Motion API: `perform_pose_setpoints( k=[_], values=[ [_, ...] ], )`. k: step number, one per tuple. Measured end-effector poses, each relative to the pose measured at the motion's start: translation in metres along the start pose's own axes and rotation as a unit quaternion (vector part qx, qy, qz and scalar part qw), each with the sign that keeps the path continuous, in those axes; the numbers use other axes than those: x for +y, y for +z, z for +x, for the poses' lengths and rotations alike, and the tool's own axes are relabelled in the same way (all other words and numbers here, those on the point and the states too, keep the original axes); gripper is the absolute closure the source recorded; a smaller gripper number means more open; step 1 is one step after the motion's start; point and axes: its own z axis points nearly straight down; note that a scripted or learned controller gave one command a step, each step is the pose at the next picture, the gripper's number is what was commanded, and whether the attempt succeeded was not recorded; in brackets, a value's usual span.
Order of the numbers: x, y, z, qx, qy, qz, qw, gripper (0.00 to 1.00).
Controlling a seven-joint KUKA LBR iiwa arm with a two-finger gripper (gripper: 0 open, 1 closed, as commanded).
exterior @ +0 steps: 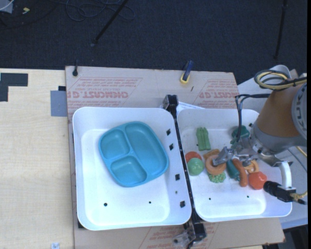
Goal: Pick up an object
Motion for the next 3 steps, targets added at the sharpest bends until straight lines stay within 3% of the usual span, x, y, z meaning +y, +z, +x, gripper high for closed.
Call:
perform_pose_setpoints(
  k=[1, 2, 3],
  values=[
    [0.004, 0.026, -0.001, -0.004, 0.002, -0.009, 1.0000, 0.00],
    [0.006, 0.014, 0.000, 0.000, 0.004, -0.011, 0.9999, 1.00],
    [0.015, -0.036, -0.006, -0.002, 0.001, -0.005, 1.0000, 1.00]
  ],
)
